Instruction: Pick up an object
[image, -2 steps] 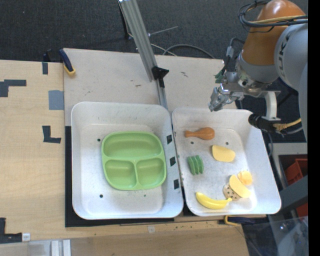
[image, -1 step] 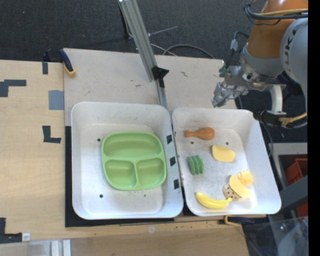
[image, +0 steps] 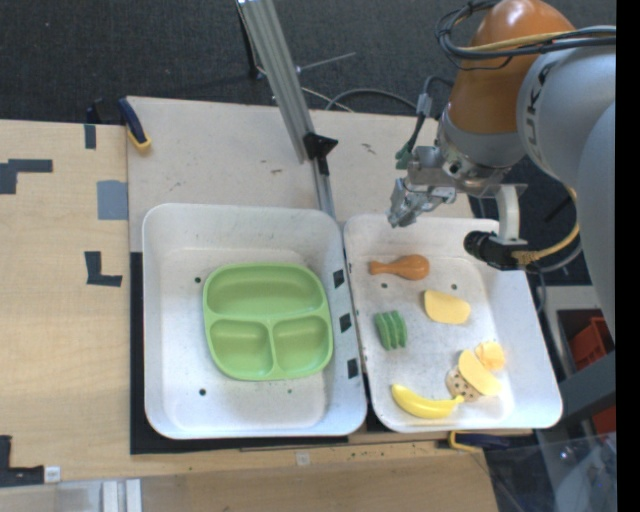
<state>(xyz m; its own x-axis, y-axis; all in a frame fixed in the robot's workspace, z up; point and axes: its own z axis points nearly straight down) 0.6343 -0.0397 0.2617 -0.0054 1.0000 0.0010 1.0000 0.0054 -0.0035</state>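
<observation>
Claw (image: 405, 212): up over the far edge of the right bin (image: 520, 300), holding nothing; wide or narrow, cannot tell.
Drumstick (image: 400, 267): in the right bin, just below the claw.
Feel: likely light, hard, smooth.
Best hold: across the fat end.

My arm (image: 560, 90) is smooth pale grey, rounded like thick piping, with a glossy orange band (image: 505, 60) bulging above the wrist. Dark lettering runs along the grey shell beside it. Black cables loop over the orange dome. Below sits a grey metal wrist block, ending in my small metallic gripper (image: 405, 212).
</observation>
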